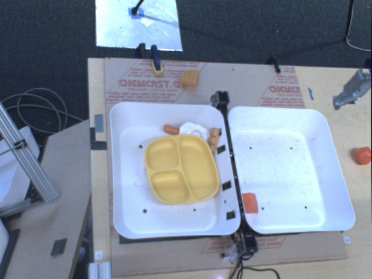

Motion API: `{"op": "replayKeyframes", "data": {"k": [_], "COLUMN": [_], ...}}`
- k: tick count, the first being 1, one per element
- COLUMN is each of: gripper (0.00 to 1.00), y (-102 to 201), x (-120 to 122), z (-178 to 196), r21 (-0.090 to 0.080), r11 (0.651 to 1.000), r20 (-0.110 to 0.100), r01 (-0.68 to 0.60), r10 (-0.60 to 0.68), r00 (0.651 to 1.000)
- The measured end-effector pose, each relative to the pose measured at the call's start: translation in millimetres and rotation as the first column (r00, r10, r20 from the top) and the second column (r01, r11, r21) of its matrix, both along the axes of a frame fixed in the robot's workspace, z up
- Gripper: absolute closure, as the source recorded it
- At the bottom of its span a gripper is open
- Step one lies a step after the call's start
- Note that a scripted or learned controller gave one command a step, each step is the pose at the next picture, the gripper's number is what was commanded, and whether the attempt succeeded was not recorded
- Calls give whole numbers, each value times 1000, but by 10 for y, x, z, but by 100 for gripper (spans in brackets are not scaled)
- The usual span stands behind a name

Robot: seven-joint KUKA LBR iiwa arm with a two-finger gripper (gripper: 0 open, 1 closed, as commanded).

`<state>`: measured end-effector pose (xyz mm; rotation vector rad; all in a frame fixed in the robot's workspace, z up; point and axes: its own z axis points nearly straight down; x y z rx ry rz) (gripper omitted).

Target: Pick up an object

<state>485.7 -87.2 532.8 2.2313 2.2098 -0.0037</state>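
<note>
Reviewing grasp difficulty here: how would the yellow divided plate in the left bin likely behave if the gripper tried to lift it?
The yellow divided plate looks like stiff moulded plastic, so it probably keeps its shape. It is wide and shallow, so the fingers would likely need the rim, where it may tilt or slip. It lies flat in the left bin, so rolling seems unlikely.

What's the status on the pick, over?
Gripper off right of bins, holding nothing seen. Orange block in right bin, untouched. Yellow tray fills left bin.

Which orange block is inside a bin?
The orange block in the right bin's near-left corner. The other orange block sits outside on the bench, at the right edge.
</note>
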Motion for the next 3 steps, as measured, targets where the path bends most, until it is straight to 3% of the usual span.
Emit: {"op": "replayKeyframes", "data": {"k": [3], "gripper": [0], "y": [61], "x": [9], "z": [22], "r21": [2], "r11": [1000], "r20": [4], "r01": [-13], "r10": [13], "r00": [1000]}}
